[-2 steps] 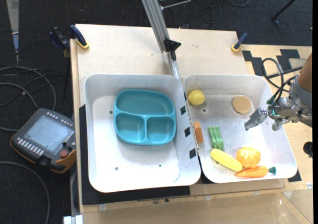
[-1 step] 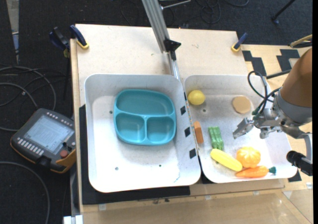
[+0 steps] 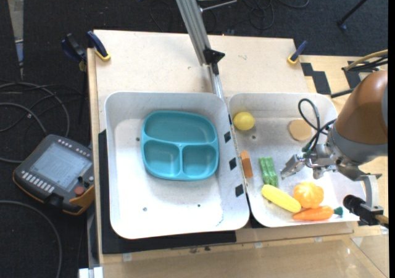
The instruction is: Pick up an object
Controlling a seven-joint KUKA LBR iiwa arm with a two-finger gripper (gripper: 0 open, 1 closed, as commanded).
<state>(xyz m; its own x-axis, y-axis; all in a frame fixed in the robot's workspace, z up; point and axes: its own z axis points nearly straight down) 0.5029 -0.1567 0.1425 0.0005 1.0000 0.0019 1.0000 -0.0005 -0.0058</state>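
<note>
Two bins: I see left bin (image 3: 123, 209), right bin (image 3: 271, 107).
Near: carrot (image 3: 313, 213), orange (image 3: 308, 195), banana (image 3: 281, 198), all touching, right bin front.
Gripper (image 3: 302, 164): fingers spread, holding nothing, just above orange.
Mid: green piece (image 3: 268, 171), tray (image 3: 180, 145) in left bin.
Far: lemon (image 3: 244, 121).

Grey arm (image 3: 355, 141) with orange band, black looped cable (image 3: 307, 113), metallic silver fingers (image 3: 290, 167)
</note>
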